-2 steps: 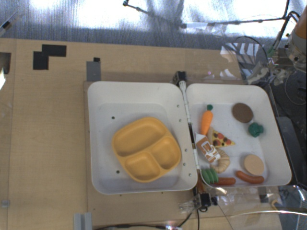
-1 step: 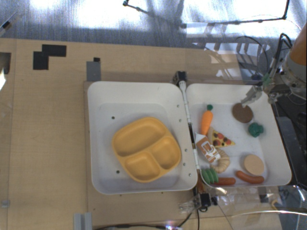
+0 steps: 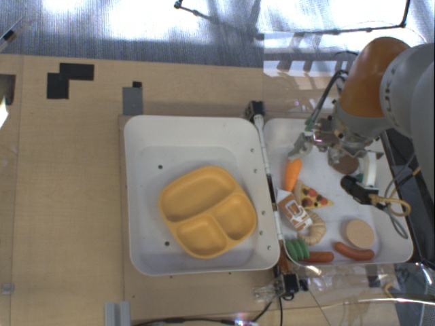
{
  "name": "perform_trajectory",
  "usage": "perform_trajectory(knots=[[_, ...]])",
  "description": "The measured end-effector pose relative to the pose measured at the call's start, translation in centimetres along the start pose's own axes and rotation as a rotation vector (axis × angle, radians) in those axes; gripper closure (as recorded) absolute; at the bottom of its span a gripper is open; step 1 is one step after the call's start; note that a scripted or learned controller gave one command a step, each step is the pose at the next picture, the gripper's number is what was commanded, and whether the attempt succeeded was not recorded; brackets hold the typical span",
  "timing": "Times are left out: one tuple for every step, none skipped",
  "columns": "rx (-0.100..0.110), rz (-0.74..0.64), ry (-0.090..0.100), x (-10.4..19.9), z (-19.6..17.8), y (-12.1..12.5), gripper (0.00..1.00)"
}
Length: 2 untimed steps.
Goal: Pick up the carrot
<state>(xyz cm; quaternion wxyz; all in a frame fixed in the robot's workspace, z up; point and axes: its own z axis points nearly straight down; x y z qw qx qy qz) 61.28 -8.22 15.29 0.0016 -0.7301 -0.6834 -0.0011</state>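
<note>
Carrot point(image 3: 292, 174) lies just below and left of my gripper point(image 3: 307, 141), tip angled toward the bin's point(image 3: 272, 131) far wall. I judge it a light, stiff, smooth toy (likely to slip), best pinched across its middle. I can't tell how the gripper is set, and nothing shows in it. Beyond it down the bin lie a pizza slice point(image 3: 311, 195), a round biscuit point(image 3: 359, 233) and sausages point(image 3: 354, 252). My arm reaches in low from the right, wrist bent down.
</note>
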Motion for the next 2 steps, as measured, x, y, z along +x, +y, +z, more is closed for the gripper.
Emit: perform_trajectory(knots=[[-0.012,0.102,-0.002,-1.4,6.5,-1.4,0.00],[-0.021,0.098,-0.001,-1.1,5.2,-1.1,1.00]])
